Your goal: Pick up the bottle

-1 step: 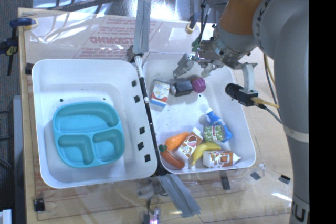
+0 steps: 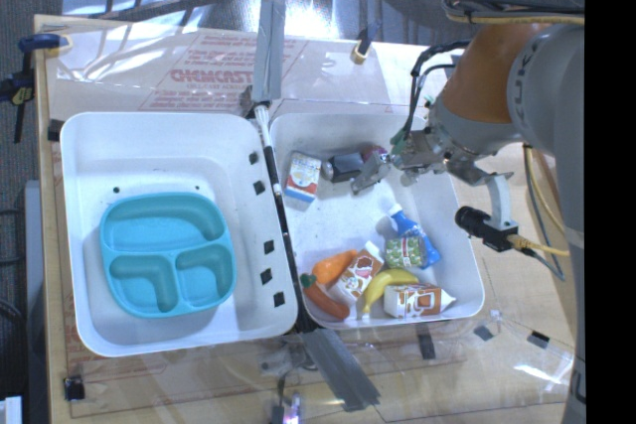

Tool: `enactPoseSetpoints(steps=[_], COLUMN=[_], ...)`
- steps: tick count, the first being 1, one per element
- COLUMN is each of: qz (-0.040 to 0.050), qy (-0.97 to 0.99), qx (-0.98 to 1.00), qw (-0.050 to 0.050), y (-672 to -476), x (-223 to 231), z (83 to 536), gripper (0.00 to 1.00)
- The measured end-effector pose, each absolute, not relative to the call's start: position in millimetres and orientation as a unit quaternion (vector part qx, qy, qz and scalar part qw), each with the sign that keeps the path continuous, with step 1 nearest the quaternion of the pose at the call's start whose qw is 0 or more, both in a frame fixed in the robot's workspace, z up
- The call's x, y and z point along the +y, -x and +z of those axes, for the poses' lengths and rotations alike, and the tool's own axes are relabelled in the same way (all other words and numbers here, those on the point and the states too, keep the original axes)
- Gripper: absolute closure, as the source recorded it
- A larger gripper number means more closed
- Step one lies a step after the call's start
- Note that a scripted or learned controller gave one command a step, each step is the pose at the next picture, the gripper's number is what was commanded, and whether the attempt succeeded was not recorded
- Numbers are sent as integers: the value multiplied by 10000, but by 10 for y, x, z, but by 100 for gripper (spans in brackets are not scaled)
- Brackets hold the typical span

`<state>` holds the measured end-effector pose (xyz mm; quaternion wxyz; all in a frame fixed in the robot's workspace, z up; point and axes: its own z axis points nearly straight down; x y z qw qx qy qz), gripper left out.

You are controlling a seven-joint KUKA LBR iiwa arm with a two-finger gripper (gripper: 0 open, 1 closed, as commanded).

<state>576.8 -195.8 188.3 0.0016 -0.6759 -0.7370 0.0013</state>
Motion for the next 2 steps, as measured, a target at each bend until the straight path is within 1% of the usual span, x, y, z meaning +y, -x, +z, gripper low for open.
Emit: enactPoseSetpoints(steps=[1, 2], qz=[14, 5], qy=[6814, 6907], qx=[-7319, -7232], qw=[19, 10], y=[-5215, -5160], x=[-2106, -2113], z=[1438, 2008], gripper=[0, 0])
